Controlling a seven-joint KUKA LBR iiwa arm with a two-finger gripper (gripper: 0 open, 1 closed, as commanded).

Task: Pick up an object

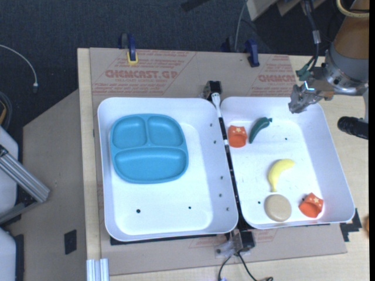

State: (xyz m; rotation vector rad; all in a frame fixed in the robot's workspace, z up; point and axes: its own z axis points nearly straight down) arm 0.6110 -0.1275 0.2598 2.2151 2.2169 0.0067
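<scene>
Grey tool (300, 102) above right bin's (334, 157) corner

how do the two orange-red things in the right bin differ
The orange piece sits at the right bin's far left, beside the green pepper; the red piece lies near the front right, by the tan disc. The first looks orange, the second redder with pale marks. Both are small and blocky.
</scene>
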